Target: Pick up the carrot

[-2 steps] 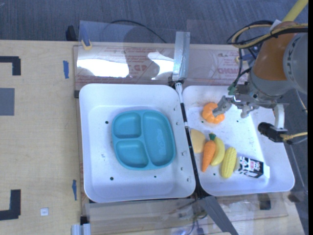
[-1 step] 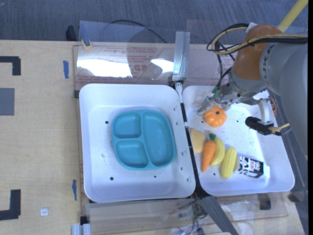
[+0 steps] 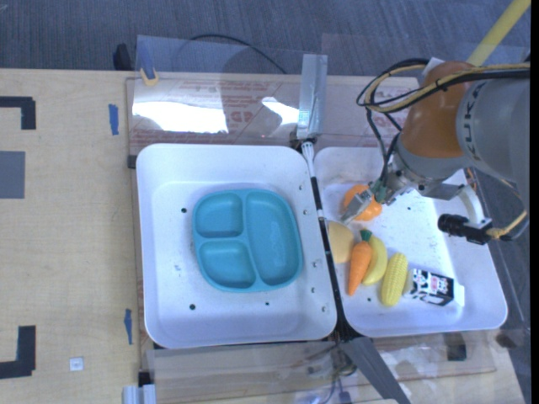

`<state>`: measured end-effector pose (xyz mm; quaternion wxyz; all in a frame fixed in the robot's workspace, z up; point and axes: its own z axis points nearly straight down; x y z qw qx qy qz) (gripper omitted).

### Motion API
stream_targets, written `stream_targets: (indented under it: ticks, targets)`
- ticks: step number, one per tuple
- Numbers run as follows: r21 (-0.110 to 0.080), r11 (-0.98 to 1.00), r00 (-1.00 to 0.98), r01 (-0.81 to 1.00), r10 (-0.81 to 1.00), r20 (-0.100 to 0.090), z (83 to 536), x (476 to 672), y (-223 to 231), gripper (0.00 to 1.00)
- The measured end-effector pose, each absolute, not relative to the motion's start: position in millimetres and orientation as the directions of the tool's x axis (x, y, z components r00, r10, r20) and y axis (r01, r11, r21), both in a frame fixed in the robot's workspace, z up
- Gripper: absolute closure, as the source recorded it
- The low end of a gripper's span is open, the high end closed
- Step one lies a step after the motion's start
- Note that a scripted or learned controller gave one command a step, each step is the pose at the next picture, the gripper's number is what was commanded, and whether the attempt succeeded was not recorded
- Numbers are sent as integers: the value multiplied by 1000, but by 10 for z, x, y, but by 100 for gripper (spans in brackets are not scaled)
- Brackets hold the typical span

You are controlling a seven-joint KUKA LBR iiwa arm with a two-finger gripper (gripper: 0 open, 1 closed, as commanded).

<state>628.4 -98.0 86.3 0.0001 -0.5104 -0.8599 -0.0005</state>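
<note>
Pale wood table (image 3: 67, 251) on grey-blue carpet, with black corner marks and bits of blue tape along its left part. Two shallow white bins sit side by side on it. A clear plastic sheet (image 3: 210, 99) lies behind the left bin.

Left bin (image 3: 160, 293): holds one turquoise divided plate (image 3: 248, 238), three compartments, roughly centred.

Right bin (image 3: 480, 301): holds all the toy food.
- Carrot (image 3: 360, 263): orange with a green top, lying at a slant near the bin's left wall, green end pointing up-view. Its right side touches a yellow piece, probably a banana (image 3: 376, 259).
- Corn cob (image 3: 394, 278): yellow, just right of the banana, lying roughly parallel with the carrot.
- Pale yellow block (image 3: 338, 241): against the left wall, just above and left of the carrot.
- Small white and black carton (image 3: 434, 287): right of the corn cob, close beside it.
- Orange item with a green bit (image 3: 360, 202): rounded, identity unclear, above the carrot and apart from it.

Arm (image 3: 497, 116): grey with an orange band, reaching in from the right, cables looped over the wrist. End effector (image 3: 381, 194) is down in the upper part of the right bin, right at the orange rounded item; contact looks likely but a grip cannot be confirmed. Cannot tell whether it is open or closed, the tips are too small and partly hidden. It is clear of the carrot, which lies on the bin floor below it in the view.
</note>
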Motion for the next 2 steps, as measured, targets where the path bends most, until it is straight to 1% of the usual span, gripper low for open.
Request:
stream_targets:
  ticks: [1,2]
  targets:
    - [7,478,-478,878,878,-4,988,6304,-983,100]
    - [2,703,-703,712,712,-1,1866,5615,-556,100]
